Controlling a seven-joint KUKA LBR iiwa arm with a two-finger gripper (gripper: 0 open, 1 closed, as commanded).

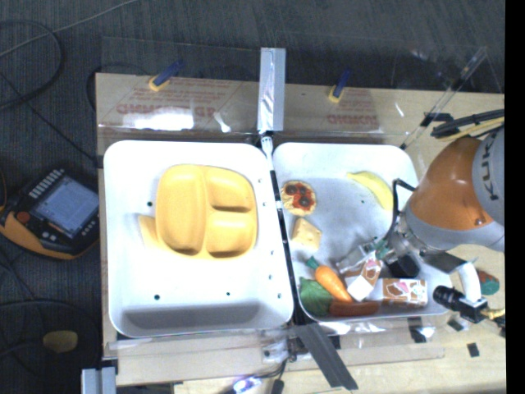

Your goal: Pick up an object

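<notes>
My pincer [373, 263] reaches low into the right bin [328, 158], its tips among a small white carton [361, 287], a carrot [330, 281] and a brown packet [404, 290]; whether it is released or clenched, I cannot tell. Left bin [123, 220]: yellow tray [205, 210].

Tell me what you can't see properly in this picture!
- The gripper: in the camera view the arm covers it from above, so I cannot tell how it stands.
- The toys under the arm in the right bin: jumbled and small, hard to name.
- The yellow piece in the left bin: the yellow tray covers most of it.
</notes>
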